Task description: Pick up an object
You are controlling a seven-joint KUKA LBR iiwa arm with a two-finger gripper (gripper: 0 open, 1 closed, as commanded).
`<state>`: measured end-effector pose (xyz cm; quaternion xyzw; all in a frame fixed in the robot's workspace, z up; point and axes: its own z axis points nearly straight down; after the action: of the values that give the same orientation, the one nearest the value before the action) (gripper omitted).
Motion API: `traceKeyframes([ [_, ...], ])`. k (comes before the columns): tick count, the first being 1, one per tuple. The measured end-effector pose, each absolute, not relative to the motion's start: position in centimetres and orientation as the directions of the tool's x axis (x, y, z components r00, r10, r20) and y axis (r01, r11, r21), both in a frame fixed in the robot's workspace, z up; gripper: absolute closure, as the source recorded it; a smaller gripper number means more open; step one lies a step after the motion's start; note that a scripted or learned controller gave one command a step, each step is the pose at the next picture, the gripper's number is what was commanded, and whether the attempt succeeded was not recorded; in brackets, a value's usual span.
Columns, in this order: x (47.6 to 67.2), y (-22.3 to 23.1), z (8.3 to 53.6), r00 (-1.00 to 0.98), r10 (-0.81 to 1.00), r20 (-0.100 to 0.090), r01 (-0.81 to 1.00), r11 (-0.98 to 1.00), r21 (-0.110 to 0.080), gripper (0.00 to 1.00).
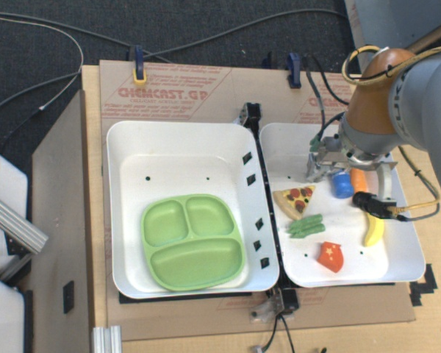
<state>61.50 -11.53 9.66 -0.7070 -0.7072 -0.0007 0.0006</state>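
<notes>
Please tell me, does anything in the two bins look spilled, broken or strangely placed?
Nothing stands out. The green divided plate lies flat in the left bin. The pizza slice, green beans, banana and red toy lie apart in the right bin.

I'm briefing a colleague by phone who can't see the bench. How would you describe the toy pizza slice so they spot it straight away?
Start at the right shallow white bin, where the toys lie. Along its left side lies the flat tan triangular pizza slice with red and dark toppings, just above the green bean pods. It is the only flat wedge there; the red strawberry-like toy and yellow banana are plain-coloured.
</notes>
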Motion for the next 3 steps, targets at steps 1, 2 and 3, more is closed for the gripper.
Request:
traceKeyframes([
  [1, 60.8, -11.9, 14.5, 0.000, 1.000, 0.000, 1.000, 0.000, 0.004, 1.00],
  [2, 60.8, -10.9, 19.3, -0.003, 1.000, 0.000, 1.000, 0.003, 0.005, 1.00],
  [3, 60.9, -10.8, 21.3, -0.002, 1.000, 0.000, 1.000, 0.002, 0.004, 1.00],
])
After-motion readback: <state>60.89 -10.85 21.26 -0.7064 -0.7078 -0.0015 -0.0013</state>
